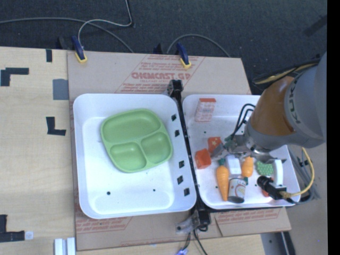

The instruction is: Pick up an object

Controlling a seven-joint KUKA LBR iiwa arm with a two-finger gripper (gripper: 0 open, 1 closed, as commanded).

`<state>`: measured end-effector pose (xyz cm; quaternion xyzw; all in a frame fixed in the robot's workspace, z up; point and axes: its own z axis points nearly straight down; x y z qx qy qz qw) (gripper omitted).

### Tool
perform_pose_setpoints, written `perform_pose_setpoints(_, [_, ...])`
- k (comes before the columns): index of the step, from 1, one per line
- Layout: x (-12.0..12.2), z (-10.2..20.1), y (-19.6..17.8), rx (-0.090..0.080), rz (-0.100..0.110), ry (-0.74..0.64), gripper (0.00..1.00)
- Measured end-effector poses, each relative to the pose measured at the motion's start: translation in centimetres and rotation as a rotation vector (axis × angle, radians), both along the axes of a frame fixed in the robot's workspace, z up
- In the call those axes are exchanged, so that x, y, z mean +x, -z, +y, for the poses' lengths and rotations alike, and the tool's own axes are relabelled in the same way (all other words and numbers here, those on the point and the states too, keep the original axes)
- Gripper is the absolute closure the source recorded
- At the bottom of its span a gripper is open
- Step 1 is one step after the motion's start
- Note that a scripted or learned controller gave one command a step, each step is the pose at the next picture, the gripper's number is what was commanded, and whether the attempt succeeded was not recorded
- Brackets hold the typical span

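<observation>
Two bins (85, 142): left holds green plate (137, 139), right carrots (222, 180); fingers' (234, 152) state unclear, perhaps hidden

The wooden bench (32, 158) carries a brown cardboard sheet (154, 73), held at its far edge by two blue clamps (79, 52), with two white bins (85, 158) side by side on it.

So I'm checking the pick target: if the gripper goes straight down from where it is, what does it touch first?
Most likely the upper carrot, which lies right under the gripper in the right bin. From this slanted view depth is unclear, so it could land on the orange block beside it.
</observation>
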<state>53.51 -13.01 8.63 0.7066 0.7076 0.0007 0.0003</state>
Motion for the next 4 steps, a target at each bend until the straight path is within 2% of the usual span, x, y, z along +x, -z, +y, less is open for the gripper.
perform_pose_setpoints(1, [-5.0,2.7,0.0,-0.002,-0.004,0.001,0.0])
perform_pose_setpoints(2, [-1.1,3.6,0.0,-0.002,-0.001,0.001,0.0])
perform_pose_setpoints(3, [5.4,3.2,0.0,-0.002,-0.004,0.0,0.0])
perform_pose_setpoints(4, [5.4,3.2,-1.0,-0.003,-0.003,0.0,1.0])
